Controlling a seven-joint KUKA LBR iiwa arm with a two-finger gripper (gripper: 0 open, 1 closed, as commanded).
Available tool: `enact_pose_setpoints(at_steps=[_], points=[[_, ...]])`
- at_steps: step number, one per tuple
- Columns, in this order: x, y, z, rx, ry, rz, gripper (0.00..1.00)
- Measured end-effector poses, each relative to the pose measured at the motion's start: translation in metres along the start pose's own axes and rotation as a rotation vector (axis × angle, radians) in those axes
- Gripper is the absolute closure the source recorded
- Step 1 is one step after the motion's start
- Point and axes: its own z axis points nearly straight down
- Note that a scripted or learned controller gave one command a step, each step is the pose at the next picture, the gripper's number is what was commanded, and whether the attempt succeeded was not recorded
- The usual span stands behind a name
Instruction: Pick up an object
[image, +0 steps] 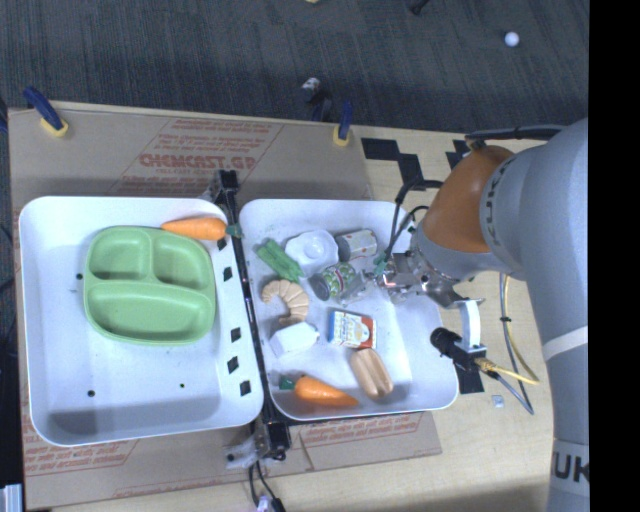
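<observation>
Right of centre, low inside the right bin: pincer, hanging off the grey arm with its orange band. Can't tell whether spread or pressed together, too much clutter and wire around the tip. Nothing visibly pinched either, so not calling it a hold.

Just left of the pincer, maybe touching: a small tin on its side. Best guess for the target. Looks like the reach-and-close step, not yet the lift. Next move, judging from here: settle over the tin across its narrow way, close, then go straight up. Round and lying down, so likely to roll or squirt out if caught off-centre.

Crowded around it, though:
- grey can just above in the frame, near enough to get bumped
- white cup up and to the left
- green veg slanted further left
- croissant left of the tin
- little printed carton right below, with a white block beside it
- hot dog and a carrot down at the lower edge

Well off to the left, out of the way: left bin with a green divided plate and a second carrot at the plate's upper right corner.
</observation>
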Motion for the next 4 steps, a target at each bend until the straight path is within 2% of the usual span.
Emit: enact_pose_setpoints(at_steps=[1,2,3,4], points=[[0.061,-0.077,0.007,0.001,0.001,-0.001,0.0],[0.061,-0.076,-0.003,0.001,0.0,-0.007,1.0],[0.064,-0.02,-0.224,-0.009,-0.003,-0.001,1.0],[0.065,-0.02,-0.223,-0.007,-0.001,-0.001,0.0]])
